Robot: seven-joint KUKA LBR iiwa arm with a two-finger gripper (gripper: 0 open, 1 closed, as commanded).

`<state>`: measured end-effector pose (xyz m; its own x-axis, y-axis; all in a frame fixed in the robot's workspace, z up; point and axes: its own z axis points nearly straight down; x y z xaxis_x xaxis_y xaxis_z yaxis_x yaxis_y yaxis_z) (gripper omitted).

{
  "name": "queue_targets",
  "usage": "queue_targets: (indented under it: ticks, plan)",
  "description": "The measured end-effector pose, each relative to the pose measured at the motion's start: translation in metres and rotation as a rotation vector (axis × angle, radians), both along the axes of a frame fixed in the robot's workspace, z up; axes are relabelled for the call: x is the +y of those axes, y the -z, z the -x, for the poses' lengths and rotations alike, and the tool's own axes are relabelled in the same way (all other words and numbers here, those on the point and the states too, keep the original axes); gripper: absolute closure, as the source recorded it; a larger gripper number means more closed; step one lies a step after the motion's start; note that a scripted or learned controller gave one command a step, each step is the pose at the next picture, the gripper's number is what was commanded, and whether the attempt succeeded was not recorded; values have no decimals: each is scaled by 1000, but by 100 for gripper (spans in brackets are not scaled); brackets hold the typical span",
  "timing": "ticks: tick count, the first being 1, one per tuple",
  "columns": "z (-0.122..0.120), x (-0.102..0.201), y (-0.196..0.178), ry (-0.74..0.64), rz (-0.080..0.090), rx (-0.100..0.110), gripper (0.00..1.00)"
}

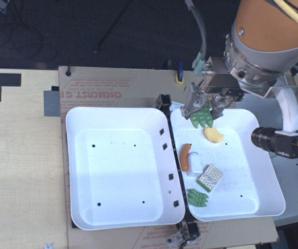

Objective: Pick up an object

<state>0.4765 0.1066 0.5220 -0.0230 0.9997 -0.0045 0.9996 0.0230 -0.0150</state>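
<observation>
While the claw point(204, 108) hangs over the far left corner of the right bin point(265, 191), a green leafy piece point(202, 117) sits right between and just under its two dark fingers, which stand spread to either side of it. The green piece shows between the fingers, but I cannot tell whether they press on it or whether it lies on the bin floor, so I judge the claw released, not yet clenched. That piece is the nearest thing to grasp: it lies directly below the claw, its long axis running roughly from the bin's far wall toward the near side, across the line between the fingers.

Just beside it, toward the near right, lies a yellow lump point(214, 135). Farther toward the camera are an orange sausage point(185, 156) close to the divider, a patterned block point(210, 177), and a second green piece point(197, 197) near the front wall. The left bin point(81, 191) sits alongside on the bench point(19, 180).

The arm point(267, 19) reaches in from the right, its wrist pointing steeply down and slightly leftward, the orange band high above the bin's far edge.
</observation>
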Motion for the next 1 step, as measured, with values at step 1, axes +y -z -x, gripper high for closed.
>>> queue_targets:
  ticks: [1]
  plan:
    - [0,1,-9,-8,1,4,100]
